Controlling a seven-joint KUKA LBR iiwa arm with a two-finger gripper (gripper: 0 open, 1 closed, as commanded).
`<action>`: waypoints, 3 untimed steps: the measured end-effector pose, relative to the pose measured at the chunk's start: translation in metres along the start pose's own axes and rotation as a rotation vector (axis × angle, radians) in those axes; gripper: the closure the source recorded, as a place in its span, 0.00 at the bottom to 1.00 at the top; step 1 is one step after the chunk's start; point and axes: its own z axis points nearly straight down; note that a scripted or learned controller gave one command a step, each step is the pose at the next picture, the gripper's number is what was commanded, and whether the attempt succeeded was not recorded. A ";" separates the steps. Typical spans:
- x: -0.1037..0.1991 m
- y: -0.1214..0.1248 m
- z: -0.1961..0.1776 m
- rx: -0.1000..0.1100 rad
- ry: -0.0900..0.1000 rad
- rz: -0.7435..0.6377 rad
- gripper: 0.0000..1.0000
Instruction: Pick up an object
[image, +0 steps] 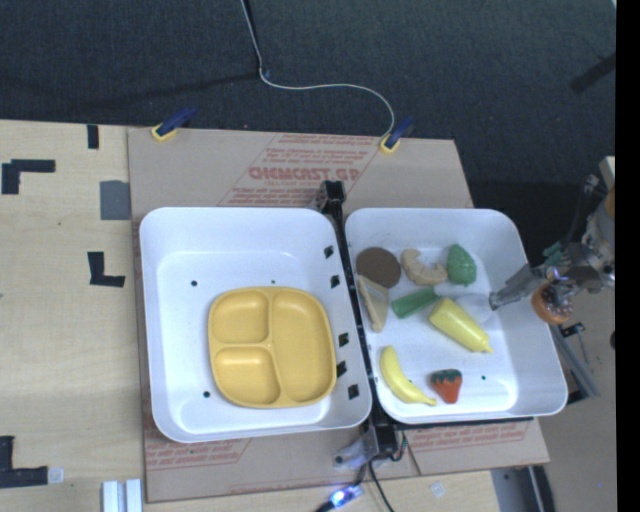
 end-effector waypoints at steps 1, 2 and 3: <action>0.001 0.003 -0.007 -0.012 -0.003 -0.004 0.00; -0.001 0.002 0.058 -0.006 -0.001 -0.004 0.00; 0.010 -0.003 0.114 -0.006 0.000 -0.005 0.00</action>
